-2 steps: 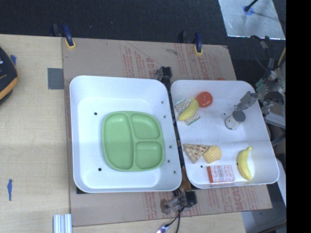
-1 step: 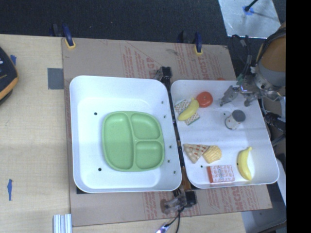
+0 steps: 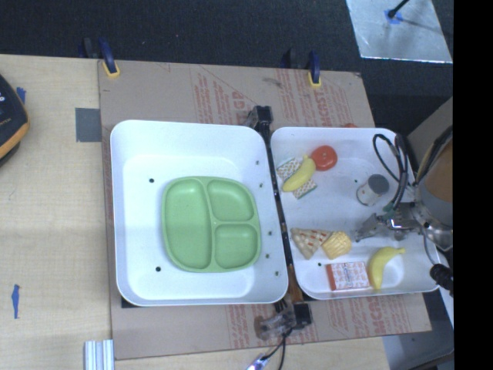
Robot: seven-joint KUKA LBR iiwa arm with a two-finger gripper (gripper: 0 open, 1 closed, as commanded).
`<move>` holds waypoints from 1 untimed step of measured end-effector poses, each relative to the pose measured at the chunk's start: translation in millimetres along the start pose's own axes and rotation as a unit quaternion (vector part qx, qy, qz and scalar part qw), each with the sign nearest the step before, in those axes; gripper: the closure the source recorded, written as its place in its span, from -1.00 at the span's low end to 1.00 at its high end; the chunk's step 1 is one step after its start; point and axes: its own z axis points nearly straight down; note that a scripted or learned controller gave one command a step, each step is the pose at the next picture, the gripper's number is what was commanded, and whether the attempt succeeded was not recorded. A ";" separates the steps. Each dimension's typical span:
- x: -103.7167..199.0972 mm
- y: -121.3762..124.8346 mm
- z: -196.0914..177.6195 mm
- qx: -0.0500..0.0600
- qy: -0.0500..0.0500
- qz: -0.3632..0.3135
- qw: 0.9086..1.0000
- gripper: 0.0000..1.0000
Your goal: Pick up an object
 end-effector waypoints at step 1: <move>49.9 64.6 3.1 -0.001 0.000 -0.001 1.000 -1.00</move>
